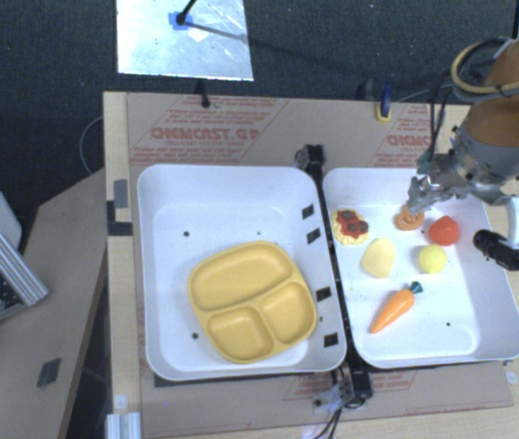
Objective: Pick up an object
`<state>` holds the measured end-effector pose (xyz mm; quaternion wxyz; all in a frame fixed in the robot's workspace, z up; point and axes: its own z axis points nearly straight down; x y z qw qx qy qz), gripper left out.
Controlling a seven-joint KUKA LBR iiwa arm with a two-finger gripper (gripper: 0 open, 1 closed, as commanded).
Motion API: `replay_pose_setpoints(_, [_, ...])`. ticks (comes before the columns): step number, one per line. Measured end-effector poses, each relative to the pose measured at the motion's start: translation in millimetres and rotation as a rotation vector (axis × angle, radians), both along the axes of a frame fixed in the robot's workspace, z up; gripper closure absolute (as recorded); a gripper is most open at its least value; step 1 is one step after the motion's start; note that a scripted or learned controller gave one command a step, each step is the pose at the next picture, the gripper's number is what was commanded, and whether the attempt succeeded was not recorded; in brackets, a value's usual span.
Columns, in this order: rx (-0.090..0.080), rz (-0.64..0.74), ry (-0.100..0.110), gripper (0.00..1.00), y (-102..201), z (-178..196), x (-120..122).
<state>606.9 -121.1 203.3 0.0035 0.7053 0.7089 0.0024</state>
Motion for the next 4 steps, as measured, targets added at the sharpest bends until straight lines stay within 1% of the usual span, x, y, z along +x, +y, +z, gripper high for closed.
replay_pose_setpoints(1, [0.0,-0.001,0.001,1.0,-6.5,58.8,-5.9])
replay_pose_setpoints(2, [0.003,0.004,0.007,1.0,44.0,43.2,-8.8])
replay_pose_setpoints(4, [0.003,0.005,0.009,1.0,149.9,33.4,-36.7])
